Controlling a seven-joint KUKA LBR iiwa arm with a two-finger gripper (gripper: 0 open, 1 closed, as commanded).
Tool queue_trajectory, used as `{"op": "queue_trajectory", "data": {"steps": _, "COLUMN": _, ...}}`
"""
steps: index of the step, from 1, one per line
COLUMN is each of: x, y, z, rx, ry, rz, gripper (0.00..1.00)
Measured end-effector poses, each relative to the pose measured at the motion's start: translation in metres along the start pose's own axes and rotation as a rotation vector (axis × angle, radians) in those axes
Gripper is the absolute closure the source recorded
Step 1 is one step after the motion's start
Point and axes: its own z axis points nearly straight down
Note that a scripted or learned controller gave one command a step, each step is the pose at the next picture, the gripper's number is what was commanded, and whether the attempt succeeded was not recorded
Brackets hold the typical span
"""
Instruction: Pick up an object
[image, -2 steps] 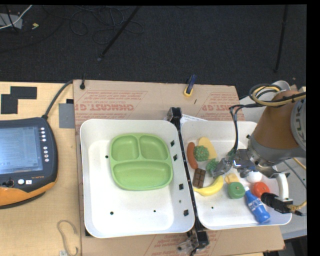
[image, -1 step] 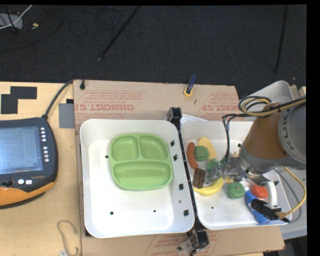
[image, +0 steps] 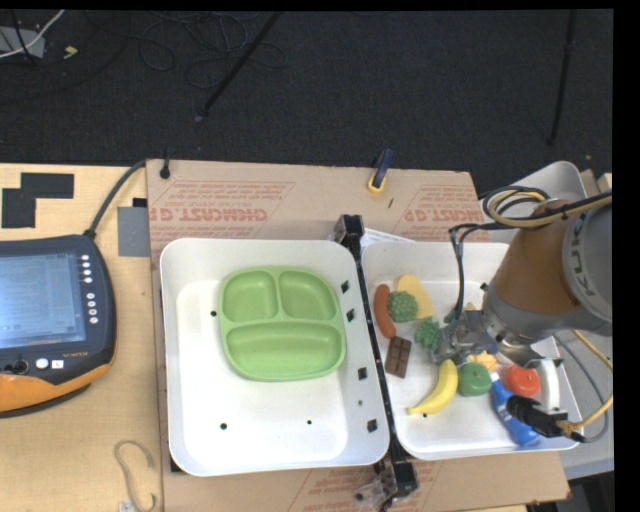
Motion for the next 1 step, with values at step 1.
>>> {"op": "queue_trajectory", "data": {"steps": 1, "x": 0.0004, "y": 0.0047, "z": -0.0624, "rx": -0.004, "ry": -0.001, "rz": -0.007, "gripper": 1.00}}
